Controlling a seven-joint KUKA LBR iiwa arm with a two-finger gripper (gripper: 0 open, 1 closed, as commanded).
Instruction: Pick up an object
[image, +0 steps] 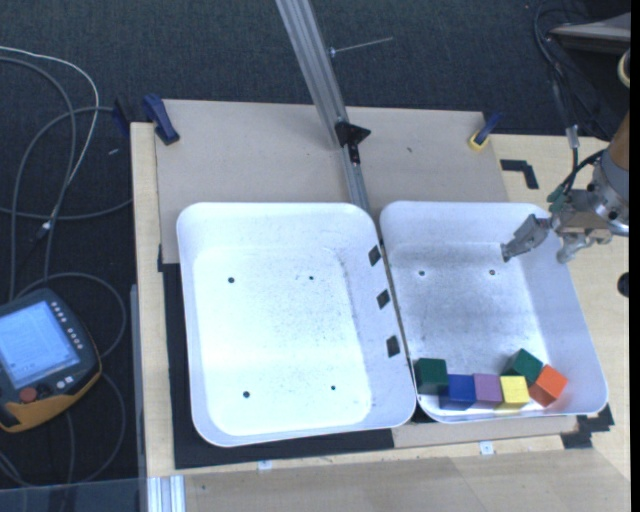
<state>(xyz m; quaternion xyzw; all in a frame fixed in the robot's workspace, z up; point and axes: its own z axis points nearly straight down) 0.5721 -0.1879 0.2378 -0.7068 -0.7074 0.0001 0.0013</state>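
- Right now, from the overhead camera, my gripper (545, 244) hangs over the far right corner of the right bin (455, 235), fingers spread wide with nothing between them.
- Everything worth picking sits at the opposite end: a row of small blocks crowded along the near wall of that bin, well apart from me.
- From left to right I see a dark green block (431, 374), a blue block (461, 389), a purple block (487, 387), a yellow block (514, 389), another green block (526, 363) just behind it, and an orange block (549, 383) at the right end.
- They touch or nearly touch, so a finger coming down between neighbours would likely jam or shove them.
- My best bet, I judge, is an end piece: the dark green block has bare floor on its left and far sides.
- I should travel toward the near wall, turn my fingers to close across its free faces, and descend straight.
- The left bin (200, 300) plays no part in this step.
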